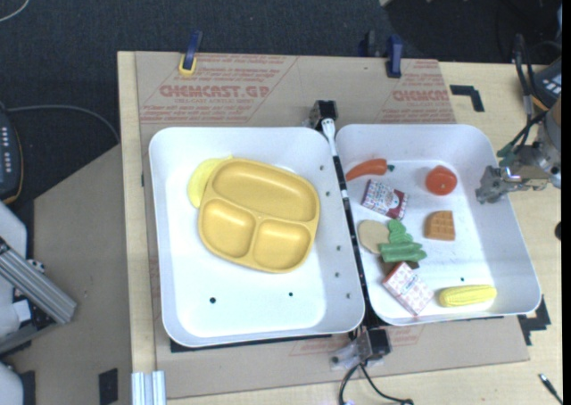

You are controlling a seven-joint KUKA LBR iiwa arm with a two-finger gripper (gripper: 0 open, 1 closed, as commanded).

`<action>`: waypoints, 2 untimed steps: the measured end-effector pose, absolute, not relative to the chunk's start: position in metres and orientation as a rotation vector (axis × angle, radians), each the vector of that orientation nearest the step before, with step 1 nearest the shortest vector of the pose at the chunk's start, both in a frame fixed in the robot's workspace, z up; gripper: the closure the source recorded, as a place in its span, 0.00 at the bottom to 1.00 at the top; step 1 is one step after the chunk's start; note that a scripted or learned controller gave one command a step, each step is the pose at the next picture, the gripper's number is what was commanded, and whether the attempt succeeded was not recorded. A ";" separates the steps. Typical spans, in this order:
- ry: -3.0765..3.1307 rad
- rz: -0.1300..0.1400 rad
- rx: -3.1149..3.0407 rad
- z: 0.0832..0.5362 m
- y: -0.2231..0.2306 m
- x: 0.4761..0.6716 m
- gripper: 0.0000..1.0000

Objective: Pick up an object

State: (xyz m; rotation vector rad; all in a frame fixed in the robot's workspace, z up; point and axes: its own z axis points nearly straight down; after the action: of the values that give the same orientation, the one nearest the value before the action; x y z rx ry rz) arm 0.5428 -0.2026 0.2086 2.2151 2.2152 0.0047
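Hovering at the right rim of the right shallow white bin (500,216), nothing lifted yet.

Largest first: the yellow plastic divided tray (259,216) fills the left white bin (178,287); my bin scatters small toys, so any could serve: yellow corn cob (466,296), green block figure (400,244), orange carrot (368,168), red tomato (441,180). My hand (496,182) sits nearest the tomato, touching no toy; how far open, I cannot tell.

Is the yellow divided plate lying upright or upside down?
Upright: the yellow divided plate in the left bin shows its three hollow compartments facing up.
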 end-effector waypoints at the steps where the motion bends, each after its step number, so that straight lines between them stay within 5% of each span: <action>1: 2.218 0.003 2.217 0.226 -0.203 0.544 1.00; 2: 2.229 0.003 2.217 0.217 -0.147 0.558 1.00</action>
State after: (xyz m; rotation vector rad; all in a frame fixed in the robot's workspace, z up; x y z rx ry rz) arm 0.5577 -0.1465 0.2173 2.2172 2.2292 0.0026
